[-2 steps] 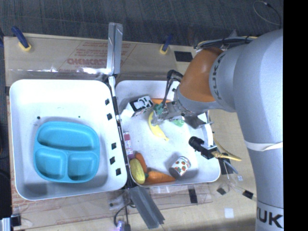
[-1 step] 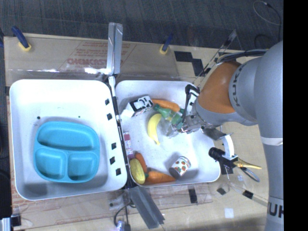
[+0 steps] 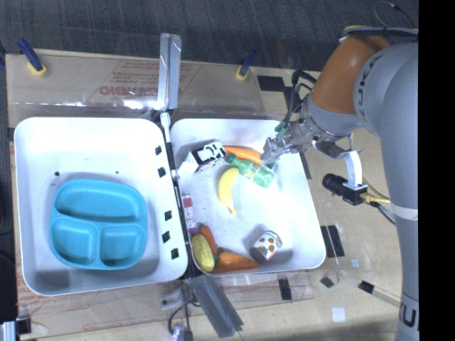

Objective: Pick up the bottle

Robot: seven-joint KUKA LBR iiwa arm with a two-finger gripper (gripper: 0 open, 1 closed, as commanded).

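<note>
The bottle [image 3: 254,172] is green and lies on its side in the right bin [image 3: 302,222], near the bin's upper right, between an orange carrot [image 3: 242,152] and a banana [image 3: 227,187]. My gripper [image 3: 273,152] hangs low over the bin, just above and to the right of the bottle's right end. It is very close to the bottle, and I cannot tell if they touch. The grey arm with its orange band [image 3: 345,73] reaches in from the right.
The right bin also holds a black-and-white object [image 3: 208,155], a patterned cup [image 3: 266,246], a second carrot [image 3: 233,261], a yellow vegetable [image 3: 202,251] and a small red item [image 3: 188,212]. A blue divided tray [image 3: 99,222] sits in the left bin [image 3: 35,148].
</note>
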